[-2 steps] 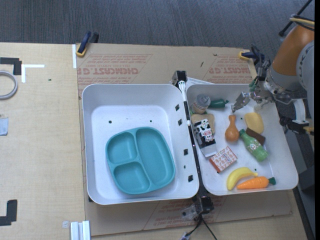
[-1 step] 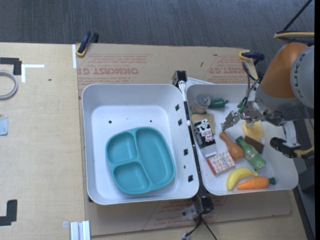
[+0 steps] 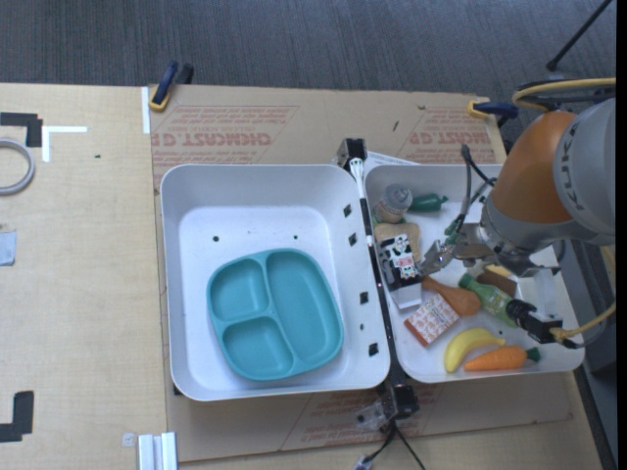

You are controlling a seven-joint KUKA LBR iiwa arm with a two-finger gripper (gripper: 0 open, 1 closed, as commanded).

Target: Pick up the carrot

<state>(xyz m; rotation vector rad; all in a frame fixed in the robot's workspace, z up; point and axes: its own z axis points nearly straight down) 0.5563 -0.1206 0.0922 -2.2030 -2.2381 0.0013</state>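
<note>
Tool [image 3: 438, 255] hovering with fingers spread, grasping nothing, in right bin [image 3: 560, 362]; carrot [image 3: 498, 359] lying near front wall.

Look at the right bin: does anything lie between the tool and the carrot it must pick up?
Yes. The tool hovers over the bin's middle, while the carrot lies at the near rim. Between them lie a brown food piece and the green bottle; the banana sits against the carrot's left end.
</note>
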